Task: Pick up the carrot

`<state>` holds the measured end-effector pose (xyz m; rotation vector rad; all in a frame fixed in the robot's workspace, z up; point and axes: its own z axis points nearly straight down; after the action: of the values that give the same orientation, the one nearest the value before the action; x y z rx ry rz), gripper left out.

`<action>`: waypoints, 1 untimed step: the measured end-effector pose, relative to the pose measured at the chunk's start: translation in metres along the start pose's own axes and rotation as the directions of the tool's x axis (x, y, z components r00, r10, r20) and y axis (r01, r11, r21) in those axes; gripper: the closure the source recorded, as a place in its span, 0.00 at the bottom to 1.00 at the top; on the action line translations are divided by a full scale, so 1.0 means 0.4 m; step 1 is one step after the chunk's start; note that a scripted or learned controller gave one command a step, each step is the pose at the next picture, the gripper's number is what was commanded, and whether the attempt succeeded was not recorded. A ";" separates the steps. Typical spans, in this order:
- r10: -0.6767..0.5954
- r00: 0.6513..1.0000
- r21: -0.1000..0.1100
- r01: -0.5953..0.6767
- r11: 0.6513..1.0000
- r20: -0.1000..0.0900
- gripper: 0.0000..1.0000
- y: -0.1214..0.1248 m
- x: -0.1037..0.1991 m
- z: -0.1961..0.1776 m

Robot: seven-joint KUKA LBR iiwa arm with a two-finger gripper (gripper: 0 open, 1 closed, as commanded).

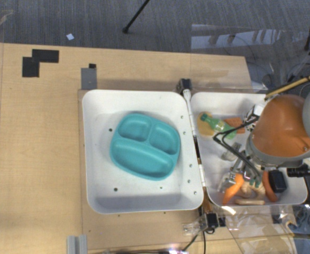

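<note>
The carrot [232, 190] is a short orange piece lying near the front edge of the right bin [212, 157]. My gripper [240, 177] hangs directly over its upper end, low in the bin and touching or nearly touching it. The grey wrist and the orange band [280, 126] cover the bin's right half and hide what lies beneath them.
A green bottle [212, 122] and an orange item [233, 124] lie at the back of the right bin. A black block [277, 181], another orange piece [270, 190] and a beige stick [249, 200] crowd the carrot. The left bin [97, 142] holds a teal divided plate [145, 145].
</note>
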<state>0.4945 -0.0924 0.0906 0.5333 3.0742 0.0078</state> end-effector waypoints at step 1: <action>0.005 1.000 -0.004 -0.004 1.000 0.010 1.00 0.006 -0.008 -0.030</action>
<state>0.4980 -0.0913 0.1028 0.5384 3.0626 0.0108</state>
